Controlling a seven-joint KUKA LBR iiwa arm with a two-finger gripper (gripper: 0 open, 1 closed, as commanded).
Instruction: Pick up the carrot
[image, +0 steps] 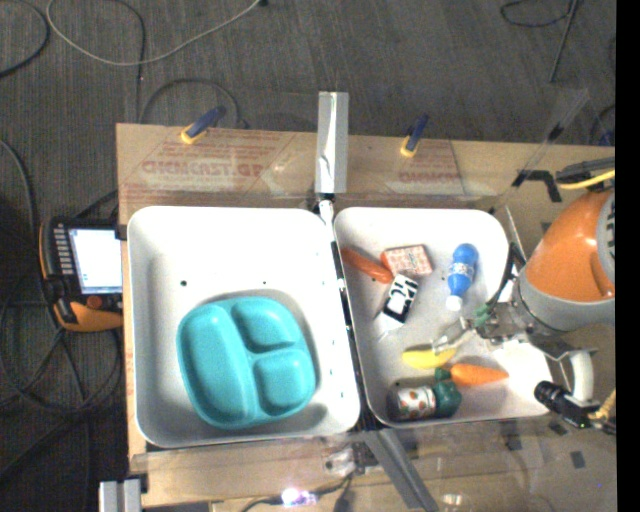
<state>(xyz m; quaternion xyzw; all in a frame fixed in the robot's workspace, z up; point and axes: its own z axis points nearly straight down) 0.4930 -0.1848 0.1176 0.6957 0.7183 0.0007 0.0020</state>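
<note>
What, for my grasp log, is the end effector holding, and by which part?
Cannot be told; the end effector is blurred. The carrot lies in the right bin.

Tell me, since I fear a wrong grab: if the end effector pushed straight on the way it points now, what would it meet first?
Probably the yellow banana, lying just ahead of the end effector, which points left into the right bin. The carrot lies below that line. Depth is unclear from above.
</note>
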